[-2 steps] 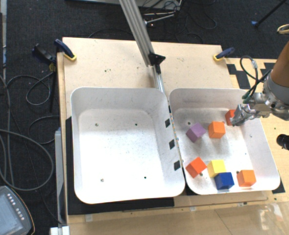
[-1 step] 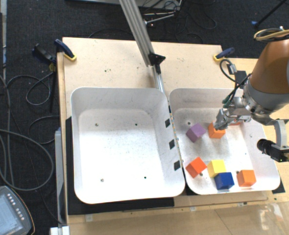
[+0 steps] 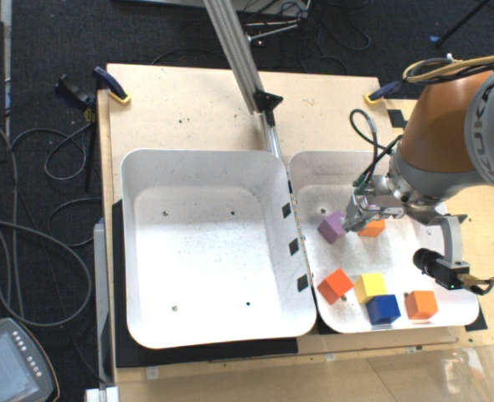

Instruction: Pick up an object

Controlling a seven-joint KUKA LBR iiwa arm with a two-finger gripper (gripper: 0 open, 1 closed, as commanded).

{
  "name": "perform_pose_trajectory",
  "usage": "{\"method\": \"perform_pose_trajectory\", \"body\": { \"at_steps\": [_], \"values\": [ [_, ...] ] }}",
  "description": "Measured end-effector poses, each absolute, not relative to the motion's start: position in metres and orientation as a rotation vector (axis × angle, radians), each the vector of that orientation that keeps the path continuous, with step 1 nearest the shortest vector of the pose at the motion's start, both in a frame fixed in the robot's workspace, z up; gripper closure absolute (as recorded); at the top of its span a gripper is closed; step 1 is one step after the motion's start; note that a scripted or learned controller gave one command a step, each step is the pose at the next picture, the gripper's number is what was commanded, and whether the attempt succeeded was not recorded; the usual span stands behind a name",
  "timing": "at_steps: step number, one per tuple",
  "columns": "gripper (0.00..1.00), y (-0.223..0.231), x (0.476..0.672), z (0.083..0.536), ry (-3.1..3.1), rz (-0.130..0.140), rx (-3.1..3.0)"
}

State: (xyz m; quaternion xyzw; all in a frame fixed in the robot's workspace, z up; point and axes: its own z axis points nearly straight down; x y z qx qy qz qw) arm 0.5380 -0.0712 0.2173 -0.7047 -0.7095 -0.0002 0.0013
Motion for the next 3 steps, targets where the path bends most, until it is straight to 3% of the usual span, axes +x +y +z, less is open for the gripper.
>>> {"method": "perform_pose_trajectory", "body": {
  "at_steps": [3],
  "values": [
    [1.00,0.084,0.509,0.205,-2.230,-0.001,-2.210]
  ]
}}
